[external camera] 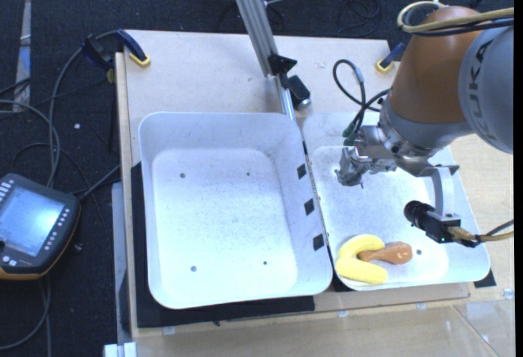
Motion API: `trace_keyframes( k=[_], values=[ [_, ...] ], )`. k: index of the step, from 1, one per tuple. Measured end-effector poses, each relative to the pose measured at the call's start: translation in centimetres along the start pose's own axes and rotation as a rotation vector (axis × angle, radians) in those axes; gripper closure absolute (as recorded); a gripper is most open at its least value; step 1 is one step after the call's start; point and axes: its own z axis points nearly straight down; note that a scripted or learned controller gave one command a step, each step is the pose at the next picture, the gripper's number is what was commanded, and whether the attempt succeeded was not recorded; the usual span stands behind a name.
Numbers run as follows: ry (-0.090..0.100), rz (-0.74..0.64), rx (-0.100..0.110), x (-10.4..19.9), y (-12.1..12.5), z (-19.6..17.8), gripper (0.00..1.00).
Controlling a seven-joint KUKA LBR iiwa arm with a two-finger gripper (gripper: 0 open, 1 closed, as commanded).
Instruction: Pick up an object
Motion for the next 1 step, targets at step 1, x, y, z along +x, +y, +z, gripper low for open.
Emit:
trace_keyframes(
  k=[1],
  values=[
    [0.000, 0.000, 0.000, 5.26, -0.22, -0.32, 1.00]
  ],
)
